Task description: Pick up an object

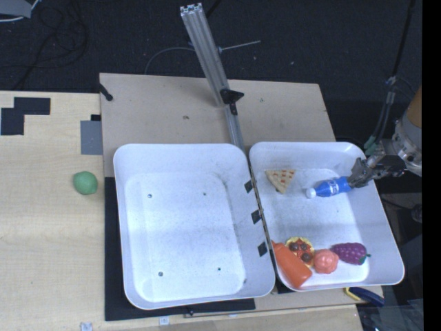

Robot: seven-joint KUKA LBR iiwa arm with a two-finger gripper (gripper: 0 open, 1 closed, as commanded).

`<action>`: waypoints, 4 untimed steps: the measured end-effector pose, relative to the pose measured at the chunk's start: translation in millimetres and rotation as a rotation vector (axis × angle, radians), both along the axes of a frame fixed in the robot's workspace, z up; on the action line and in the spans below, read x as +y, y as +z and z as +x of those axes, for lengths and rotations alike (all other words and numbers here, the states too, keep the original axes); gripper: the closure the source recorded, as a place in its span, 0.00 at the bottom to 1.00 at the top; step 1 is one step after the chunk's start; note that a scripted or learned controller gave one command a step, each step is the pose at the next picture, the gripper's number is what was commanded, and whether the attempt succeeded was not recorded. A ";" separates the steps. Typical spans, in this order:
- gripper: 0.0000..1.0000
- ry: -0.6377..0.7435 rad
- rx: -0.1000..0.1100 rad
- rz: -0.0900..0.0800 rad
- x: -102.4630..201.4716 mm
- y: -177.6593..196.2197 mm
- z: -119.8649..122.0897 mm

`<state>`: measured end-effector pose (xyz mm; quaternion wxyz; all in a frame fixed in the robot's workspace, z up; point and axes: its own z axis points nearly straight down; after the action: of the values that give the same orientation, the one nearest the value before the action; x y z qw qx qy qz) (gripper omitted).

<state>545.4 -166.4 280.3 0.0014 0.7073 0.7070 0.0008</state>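
- The orange carrot-like toy (292, 269) lies at the near edge of the right bin (386, 267), well below and to the left of the claw.
- Beside it sit a small multicoloured piece (299, 245), a pink-red round fruit (325, 261) and a purple bunch of grapes (350, 253), all in the near part of the same bin, well apart from the claw and nearer the camera than it.
- The claw (360, 174) reaches in from the right over the right bin's far-right part, with the arm's wrist (403, 150) behind it at the bin's rim.
- A blue bottle with a white cap (331, 187) lies on its side, its blue end right at the claw's tip and its cap pointing away to the left.
- I cannot tell whether the claw is wide or narrow, nor whether it grips the bottle; the tips are too dark and small to read.
- A tan wedge-shaped piece (280, 179) lies farther left of the claw, near the bin's left wall.
- The left bin (131, 185) sits well to the left of the claw.
- A green ball (85, 183) rests on the table (41, 219), far left of the claw, outside both bins.
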 end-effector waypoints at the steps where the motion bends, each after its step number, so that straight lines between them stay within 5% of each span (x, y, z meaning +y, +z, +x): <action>1: 1.00 0.003 0.005 0.002 47.5 -18.2 11.7; 4: 1.00 0.004 0.005 0.002 200.1 -41.6 36.7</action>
<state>582.1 33.6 238.7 -0.0008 0.7059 0.7083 -0.0002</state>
